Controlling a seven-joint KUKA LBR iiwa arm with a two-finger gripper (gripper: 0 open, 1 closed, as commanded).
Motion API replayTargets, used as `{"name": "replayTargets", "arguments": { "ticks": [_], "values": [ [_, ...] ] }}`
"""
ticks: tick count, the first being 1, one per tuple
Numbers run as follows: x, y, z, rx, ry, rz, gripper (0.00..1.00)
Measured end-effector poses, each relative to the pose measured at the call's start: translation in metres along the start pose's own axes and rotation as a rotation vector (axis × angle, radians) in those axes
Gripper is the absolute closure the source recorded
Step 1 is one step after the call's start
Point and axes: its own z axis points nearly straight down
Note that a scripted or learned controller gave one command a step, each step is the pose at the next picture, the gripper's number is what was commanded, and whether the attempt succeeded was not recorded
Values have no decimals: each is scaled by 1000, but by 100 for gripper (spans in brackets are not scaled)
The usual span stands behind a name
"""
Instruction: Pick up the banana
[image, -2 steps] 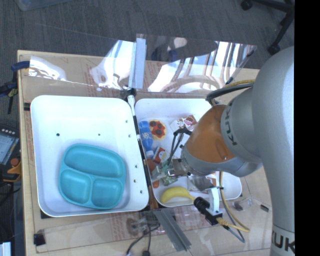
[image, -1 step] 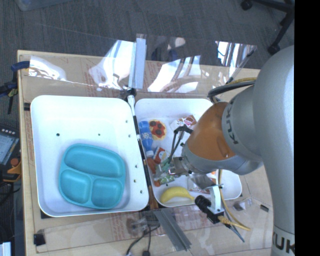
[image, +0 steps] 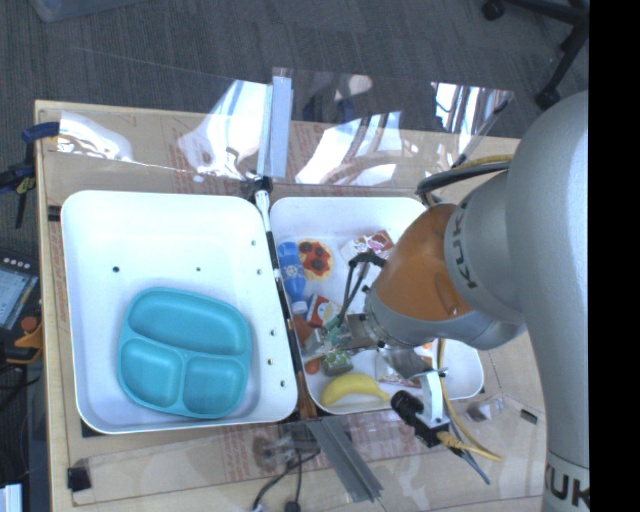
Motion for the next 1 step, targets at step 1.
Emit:
{"name": "replayTargets", "arguments": {
  "ticks": [1],
  "values": [
    [-2, 1, -12, -2, -2, 0, 100]
  ]
}}
